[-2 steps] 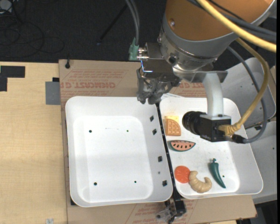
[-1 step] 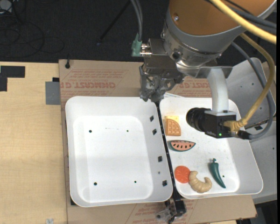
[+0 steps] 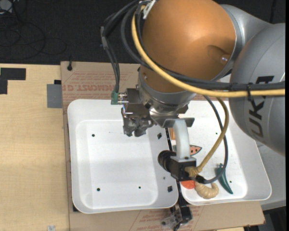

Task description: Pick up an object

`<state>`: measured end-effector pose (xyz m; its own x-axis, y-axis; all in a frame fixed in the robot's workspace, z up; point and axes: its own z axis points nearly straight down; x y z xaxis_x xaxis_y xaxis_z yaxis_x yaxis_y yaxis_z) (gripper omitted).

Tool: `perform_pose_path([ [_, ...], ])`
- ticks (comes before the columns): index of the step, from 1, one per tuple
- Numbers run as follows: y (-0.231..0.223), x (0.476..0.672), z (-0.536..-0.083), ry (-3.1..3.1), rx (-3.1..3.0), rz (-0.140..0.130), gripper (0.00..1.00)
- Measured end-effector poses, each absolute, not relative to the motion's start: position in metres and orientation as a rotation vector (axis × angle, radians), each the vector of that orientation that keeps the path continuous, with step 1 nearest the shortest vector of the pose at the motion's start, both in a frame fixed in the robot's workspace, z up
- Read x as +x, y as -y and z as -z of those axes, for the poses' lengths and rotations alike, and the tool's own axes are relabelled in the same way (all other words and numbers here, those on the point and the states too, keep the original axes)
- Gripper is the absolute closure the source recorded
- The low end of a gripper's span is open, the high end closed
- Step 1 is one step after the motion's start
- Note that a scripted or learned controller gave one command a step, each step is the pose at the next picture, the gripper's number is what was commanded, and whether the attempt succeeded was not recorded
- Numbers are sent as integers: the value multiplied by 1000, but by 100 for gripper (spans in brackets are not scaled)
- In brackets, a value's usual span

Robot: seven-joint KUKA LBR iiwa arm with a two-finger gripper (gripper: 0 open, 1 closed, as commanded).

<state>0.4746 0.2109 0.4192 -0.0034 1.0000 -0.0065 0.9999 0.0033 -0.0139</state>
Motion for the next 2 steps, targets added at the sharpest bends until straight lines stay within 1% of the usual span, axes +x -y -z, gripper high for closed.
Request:
perform_pose_path([
  [1,-176,474,-288,2213,-2221,-25,100],
  [2,-198,506,-424,2227,-2221,14,100],
])
